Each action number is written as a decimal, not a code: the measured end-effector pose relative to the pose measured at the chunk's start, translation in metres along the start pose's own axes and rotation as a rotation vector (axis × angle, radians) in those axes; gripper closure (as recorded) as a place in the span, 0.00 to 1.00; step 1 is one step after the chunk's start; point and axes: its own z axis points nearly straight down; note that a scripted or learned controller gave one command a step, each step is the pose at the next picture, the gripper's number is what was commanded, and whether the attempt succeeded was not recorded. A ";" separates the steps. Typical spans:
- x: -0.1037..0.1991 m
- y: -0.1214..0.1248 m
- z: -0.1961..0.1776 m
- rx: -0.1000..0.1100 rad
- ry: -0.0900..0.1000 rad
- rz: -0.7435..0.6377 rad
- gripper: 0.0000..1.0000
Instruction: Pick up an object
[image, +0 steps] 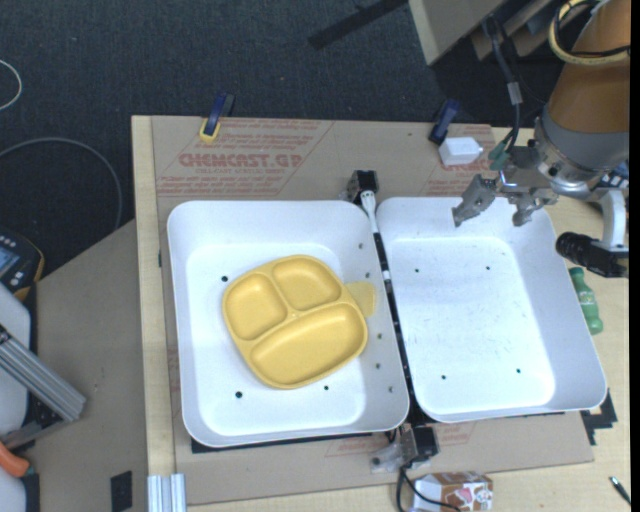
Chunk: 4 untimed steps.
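Observation:
A yellow divided plate (294, 320) with three compartments lies in the left white bin (200, 240), near its middle. A small flat yellow piece (362, 297) pokes out from under the plate's right edge. My gripper (497, 207) hangs over the back edge of the right white bin (560, 300), far from the plate. Its two fingers are spread apart and nothing is between them.
A white block (460, 151) and a blue clamp (443, 122) sit on the board behind the right bin. Another blue and yellow clamp (214, 117) is at the back left. A green object (587, 297) lies outside the right bin's right wall.

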 end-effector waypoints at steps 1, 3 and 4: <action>0.050 -0.025 -0.081 -0.012 0.000 -0.006 0.00; 0.113 -0.128 -0.215 -0.009 0.001 -0.005 0.00; 0.111 -0.126 -0.222 -0.007 -0.001 -0.001 1.00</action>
